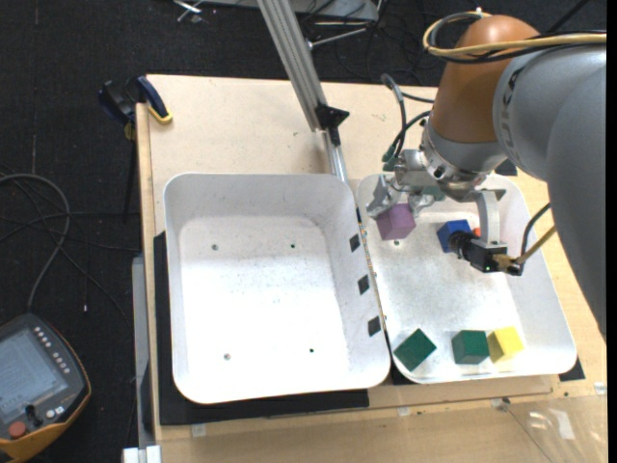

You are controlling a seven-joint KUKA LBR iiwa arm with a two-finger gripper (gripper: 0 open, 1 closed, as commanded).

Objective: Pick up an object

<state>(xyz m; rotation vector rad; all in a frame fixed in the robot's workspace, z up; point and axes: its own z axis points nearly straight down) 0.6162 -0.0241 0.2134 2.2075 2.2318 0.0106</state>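
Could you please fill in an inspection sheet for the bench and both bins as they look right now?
Surface: wooden bench bearing left bin and right bin side by side.
Job's things: purple block, blue block, dark green block, green block and yellow block, all in the right bin.
Clutter: clamp at the bench's far left corner.
Grippers: pincer just above the purple block; grasp cannot be judged.
Cables: yellow cable looped over the arm; black cords on the floor.
Surroundings: teach pendant on dark floor; metal pole.
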